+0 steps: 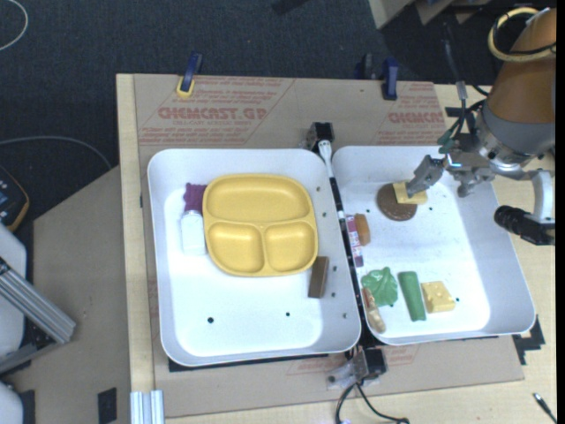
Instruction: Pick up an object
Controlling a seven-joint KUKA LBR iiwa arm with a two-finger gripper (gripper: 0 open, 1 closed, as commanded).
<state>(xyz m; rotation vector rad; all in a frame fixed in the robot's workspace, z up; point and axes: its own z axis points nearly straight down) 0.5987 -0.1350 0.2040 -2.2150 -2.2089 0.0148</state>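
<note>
Toys (408, 294) lie bunched at the right bin's (494, 263) near edge; tool (422, 180) reaches toward the disc (395, 203), whether spread or pressed together I cannot tell.

Single fixed cam, mounted above the bench (265, 95), looking down at a slant rather than straight overhead: the far bench edge sits high in frame, the near edge low. Mid-range standoff, so both white bins fit whole, left bin (177, 325) and right bin (503, 299) side by side, with dark floor visible past the far and left edges. Bench is slightly rotated in frame, its far edge tilting down toward the right. The arm (521, 87) enters from frame right, upper corner, and overlaps the right bin's far side. No second view, so nothing shared.
</note>
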